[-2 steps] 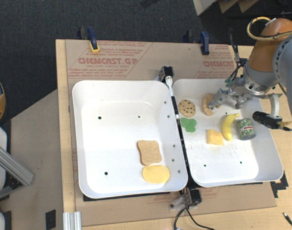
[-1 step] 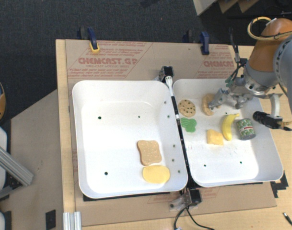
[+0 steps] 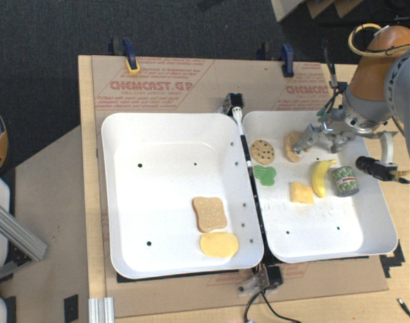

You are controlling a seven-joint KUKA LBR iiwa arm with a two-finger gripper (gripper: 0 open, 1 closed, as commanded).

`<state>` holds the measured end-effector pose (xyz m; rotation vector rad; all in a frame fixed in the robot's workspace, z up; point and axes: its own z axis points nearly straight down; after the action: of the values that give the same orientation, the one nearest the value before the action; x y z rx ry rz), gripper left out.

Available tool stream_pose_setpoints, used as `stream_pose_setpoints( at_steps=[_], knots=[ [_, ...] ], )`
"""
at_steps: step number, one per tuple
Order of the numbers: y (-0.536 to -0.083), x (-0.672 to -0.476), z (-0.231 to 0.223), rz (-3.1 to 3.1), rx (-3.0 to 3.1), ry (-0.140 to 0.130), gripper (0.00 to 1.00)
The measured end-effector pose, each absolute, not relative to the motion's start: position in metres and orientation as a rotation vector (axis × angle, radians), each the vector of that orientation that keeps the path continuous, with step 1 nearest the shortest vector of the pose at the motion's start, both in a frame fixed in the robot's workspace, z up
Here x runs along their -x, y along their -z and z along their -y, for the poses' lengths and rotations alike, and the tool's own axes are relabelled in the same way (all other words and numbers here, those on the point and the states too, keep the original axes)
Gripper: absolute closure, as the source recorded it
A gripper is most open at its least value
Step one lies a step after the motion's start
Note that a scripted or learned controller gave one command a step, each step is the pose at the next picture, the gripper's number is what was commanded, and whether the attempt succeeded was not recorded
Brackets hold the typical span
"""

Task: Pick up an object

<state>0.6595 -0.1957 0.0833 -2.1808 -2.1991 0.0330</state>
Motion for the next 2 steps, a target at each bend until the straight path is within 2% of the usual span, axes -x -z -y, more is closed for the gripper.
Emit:
stream_pose_setpoints(
  at_steps=[2],
  knots=[
    [-0.0837, -0.6592, 0.1937, 2.201, 2.187, -0.038, 0.0]
  ],
)
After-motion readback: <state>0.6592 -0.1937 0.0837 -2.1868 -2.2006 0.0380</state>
